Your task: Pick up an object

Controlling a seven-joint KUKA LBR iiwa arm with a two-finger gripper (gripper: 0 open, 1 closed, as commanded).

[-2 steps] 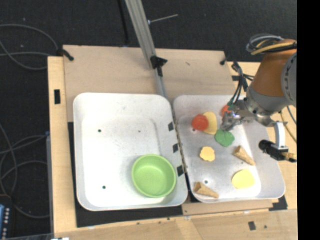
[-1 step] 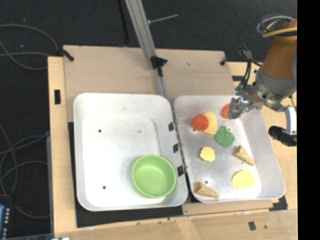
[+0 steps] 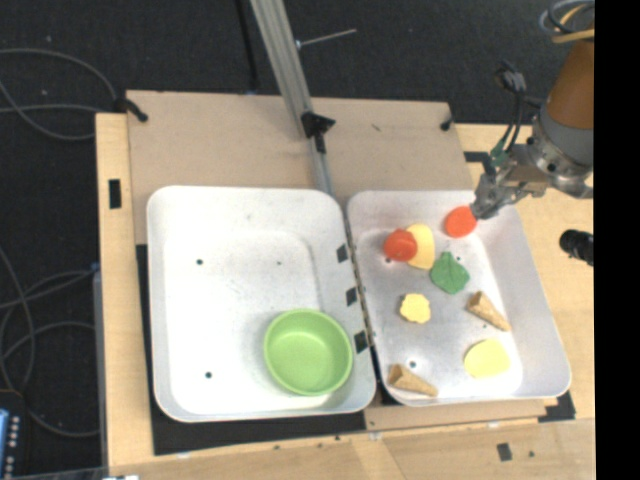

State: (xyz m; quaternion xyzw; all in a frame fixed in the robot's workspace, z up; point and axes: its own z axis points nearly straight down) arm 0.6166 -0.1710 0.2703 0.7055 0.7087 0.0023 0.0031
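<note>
A: Lowest in frame, nearest the lens: a green bowl (image 3: 308,351) is seated in the lower right corner of the left bin (image 3: 200,218). It is well apart from everything else, so it is judged irrelevant to this pick.

B: And the right bin (image 3: 535,298)?

A: Small items are scattered loosely across it. A tan wedge (image 3: 412,379) and a yellow disc (image 3: 487,359) are seen low; a yellow lump (image 3: 415,309), a second wedge (image 3: 487,311) and a green piece (image 3: 449,274) mid-bin. A red piece (image 3: 400,245) is touching a yellow one (image 3: 422,246) upper left.

B: Target?

A: Judged to be the orange-red ball (image 3: 460,222), upper part of the right bin, close to the far wall. It is isolated from the cluster, which would be why it is favoured: no neighbours to be knocked.

B: Gripper state?

A: The gripper (image 3: 488,204) is positioned just upper right of the ball, tip at or touching its edge. Finger opening cannot be told; the tip is too small and dark. No hold on the ball is confirmed.

B: Risk?

A: A round object near a wall; it could be nudged away.
</note>
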